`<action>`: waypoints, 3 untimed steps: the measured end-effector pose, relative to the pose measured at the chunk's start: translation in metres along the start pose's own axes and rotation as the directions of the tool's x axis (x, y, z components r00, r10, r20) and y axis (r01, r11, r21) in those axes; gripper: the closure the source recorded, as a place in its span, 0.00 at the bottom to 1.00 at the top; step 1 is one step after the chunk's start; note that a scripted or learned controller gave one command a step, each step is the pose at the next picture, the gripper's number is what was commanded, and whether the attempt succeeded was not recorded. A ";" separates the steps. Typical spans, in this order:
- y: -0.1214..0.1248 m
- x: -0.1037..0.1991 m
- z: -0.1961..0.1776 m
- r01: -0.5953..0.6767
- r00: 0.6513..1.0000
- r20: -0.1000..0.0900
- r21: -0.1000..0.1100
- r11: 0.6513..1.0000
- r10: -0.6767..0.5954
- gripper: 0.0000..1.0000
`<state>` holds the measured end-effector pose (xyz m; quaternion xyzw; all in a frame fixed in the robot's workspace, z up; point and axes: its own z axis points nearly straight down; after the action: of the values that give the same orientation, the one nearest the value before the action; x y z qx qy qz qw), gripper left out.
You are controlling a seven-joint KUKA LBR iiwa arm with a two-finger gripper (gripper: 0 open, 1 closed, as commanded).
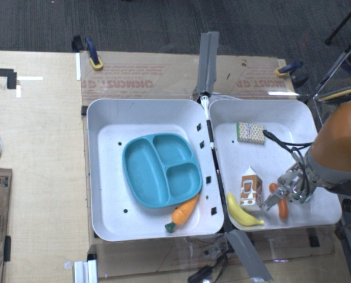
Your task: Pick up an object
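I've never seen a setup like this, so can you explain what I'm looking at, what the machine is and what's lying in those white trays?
One camera above the bench looks down at a slant. The grey and orange shape at the right is a robot arm; its gripper sits low in the right bin, close to a small orange-red object. I can't tell whether anything is held. That bin also has a banana, a small carton and a patterned green block. The left bin holds a blue divided plate and a toy carrot.
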<state>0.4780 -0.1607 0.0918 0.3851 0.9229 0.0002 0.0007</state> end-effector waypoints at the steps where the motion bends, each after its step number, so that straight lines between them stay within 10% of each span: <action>1: 0.000 -0.001 -0.009 -0.005 1.000 0.001 -0.002 1.000 0.005 1.00; 2: 0.023 0.023 0.000 -0.079 0.997 -0.001 0.000 0.997 0.079 1.00; 3: 0.022 0.022 0.000 -0.080 0.997 -0.001 0.001 0.997 0.080 0.00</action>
<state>0.4780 -0.1290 0.0917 0.4215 0.9068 0.0000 0.0003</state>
